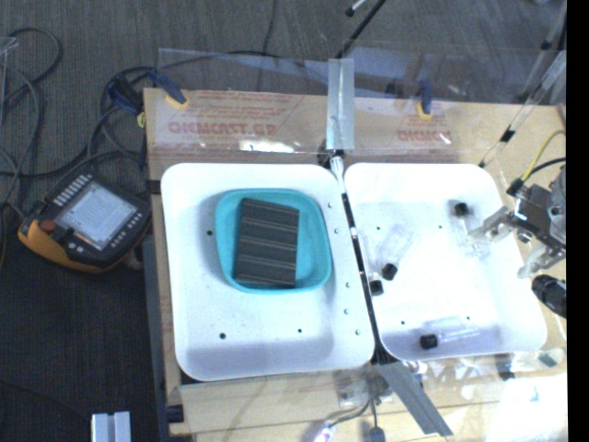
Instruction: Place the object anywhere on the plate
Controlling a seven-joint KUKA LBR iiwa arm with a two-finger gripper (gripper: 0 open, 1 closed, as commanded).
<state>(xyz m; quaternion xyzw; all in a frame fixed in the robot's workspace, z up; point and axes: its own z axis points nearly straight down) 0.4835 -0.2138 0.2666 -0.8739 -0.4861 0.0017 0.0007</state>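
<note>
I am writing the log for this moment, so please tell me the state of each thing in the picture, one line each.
Dark ribbed block: lying flat on the plate.
Teal plate: flat in the left bin, carrying the block.
Left bin: holds the plate.
Right bin: holds small clear tubes with black caps, lying scattered.
Gripper: at the right bin's right edge.

end effector [543,233] cropped at right edge
</note>
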